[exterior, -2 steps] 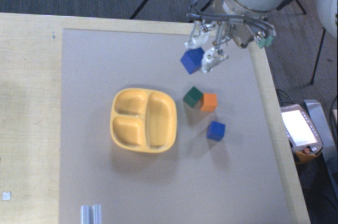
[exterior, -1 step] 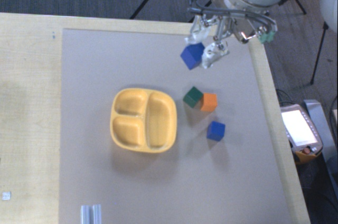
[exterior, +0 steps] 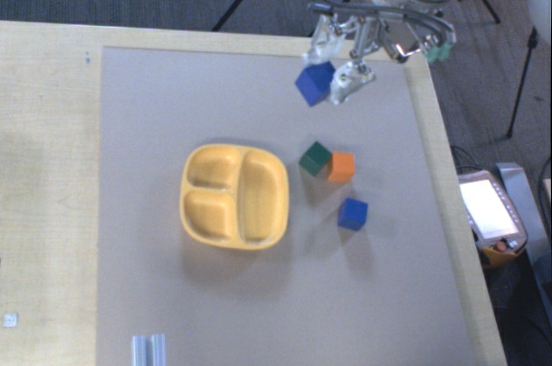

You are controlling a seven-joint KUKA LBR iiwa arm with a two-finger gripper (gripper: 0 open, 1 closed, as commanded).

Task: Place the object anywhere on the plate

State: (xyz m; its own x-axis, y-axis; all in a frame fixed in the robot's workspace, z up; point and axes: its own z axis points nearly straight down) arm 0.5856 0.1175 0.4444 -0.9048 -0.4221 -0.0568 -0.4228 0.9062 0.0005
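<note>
Blue cube [exterior: 314, 84] tilted on a corner, clamped in the hand [exterior: 332, 79], well apart from yellow plate [exterior: 234, 195].

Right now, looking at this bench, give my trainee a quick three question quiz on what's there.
1. True or false: the hand holds a blue cube.
2. Which cube touches the orange cube? A green B blue C none
3. Fill in: the yellow plate has ___ compartments.

Key: 1 true; 2 A, the green cube; 3 three.
</note>
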